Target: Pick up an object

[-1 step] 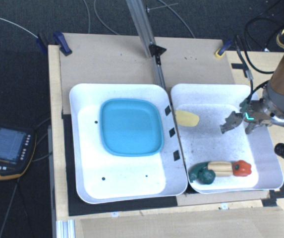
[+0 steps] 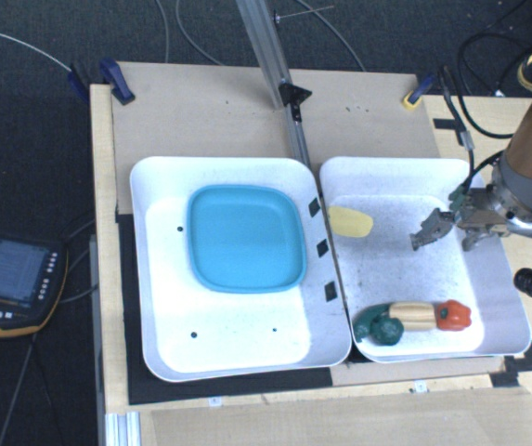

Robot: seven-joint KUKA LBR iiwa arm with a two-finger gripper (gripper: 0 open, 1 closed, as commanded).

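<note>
Gripper (image 2: 447, 229) hanging over the right bin (image 2: 488, 179), toward its right edge, about midway between far and near walls. Fingers spread apart, pointing left and downward, nothing between them. Not clear from this slant whether the tips touch the bin floor or sit just above it.

Nearest candidate: a pale yellow piece (image 2: 350, 221) near the left wall of the same bin, apart from the gripper across bare floor. Rounded, smooth, likely light plastic or foam; probably stiff enough to pinch, but a curved skin could slip out of 2 fingers. Best taken across its narrow width, near the middle.

Along the near edge of that bin, 3 more things in a row, touching or nearly so: a green lump (image 2: 379, 327) at the left, a tan stick (image 2: 412, 316) in the middle, a red piece (image 2: 453, 315) at the right. All look like light toy food, hard and glossy. Stick probably easiest: straight sides, grip across its short axis. Crowding against the wall and each other could block a finger from getting down beside them.

Left bin (image 2: 154, 249) carrying a blue plate (image 2: 247, 238), flat and wide, rim low; poor for a 2-finger pinch except at the edge.

Both bins side by side on the worktop (image 2: 201, 110).
</note>
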